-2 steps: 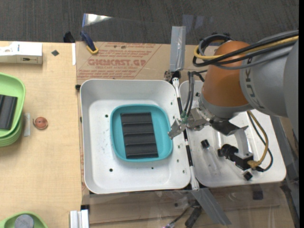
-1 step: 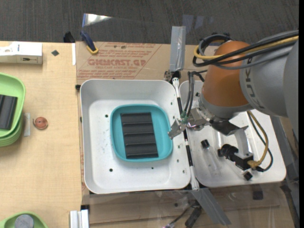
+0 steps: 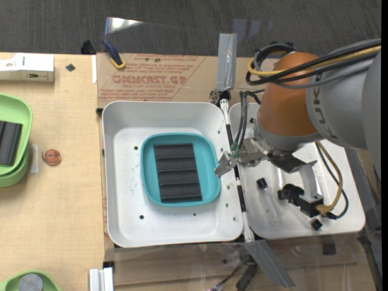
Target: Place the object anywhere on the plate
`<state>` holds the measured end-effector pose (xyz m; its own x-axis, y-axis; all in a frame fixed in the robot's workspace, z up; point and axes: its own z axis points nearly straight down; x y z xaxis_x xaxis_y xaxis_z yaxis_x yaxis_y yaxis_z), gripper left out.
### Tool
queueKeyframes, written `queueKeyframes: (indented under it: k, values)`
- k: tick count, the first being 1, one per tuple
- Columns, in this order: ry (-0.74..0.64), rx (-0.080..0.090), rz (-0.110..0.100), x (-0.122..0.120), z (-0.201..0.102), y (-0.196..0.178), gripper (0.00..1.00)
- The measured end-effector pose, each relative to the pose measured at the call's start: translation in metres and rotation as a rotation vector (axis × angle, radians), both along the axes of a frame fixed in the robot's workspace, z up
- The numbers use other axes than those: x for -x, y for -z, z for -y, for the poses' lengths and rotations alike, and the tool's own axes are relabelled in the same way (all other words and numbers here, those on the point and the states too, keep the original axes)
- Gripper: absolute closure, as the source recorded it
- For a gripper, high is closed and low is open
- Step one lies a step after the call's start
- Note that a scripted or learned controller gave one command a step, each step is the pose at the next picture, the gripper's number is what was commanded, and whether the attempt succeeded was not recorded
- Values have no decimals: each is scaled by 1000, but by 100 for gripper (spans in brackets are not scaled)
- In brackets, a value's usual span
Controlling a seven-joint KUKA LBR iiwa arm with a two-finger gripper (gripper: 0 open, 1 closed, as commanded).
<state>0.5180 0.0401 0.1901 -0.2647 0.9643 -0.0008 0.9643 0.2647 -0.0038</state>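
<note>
Here, seen from above, a teal plate with rounded corners sits in the middle of the left white bin. A dark ridged block, the object of the task, lies flat on the plate. It covers most of the plate's floor and has four raised bars running across it.

Just to the right of the plate, over the seam where the two bins meet, is the gripper. Its metal tip is close to the plate's right rim, but it is apart from the block. Nothing is visible in its grasp, and it is not possible to tell whether it is open or closed.

Further right of the plate, the grey arm with its orange band and looping black and yellow cables covers much of the right bin. A small black piece lies on that bin's floor, right of the plate.

Beyond the plate, at the far side of the left bin, lies a sheet of printed cardboard. Well to the left of the plate, on the wooden bench, a green tray holds another dark item. A small copper-coloured disc lies between that tray and the left bin.
</note>
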Motion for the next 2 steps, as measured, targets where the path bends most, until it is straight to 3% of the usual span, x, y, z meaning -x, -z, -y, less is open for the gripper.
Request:
queueKeyframes:
  k: [2]
  values:
    - [0,0,0,0,0,0,0]
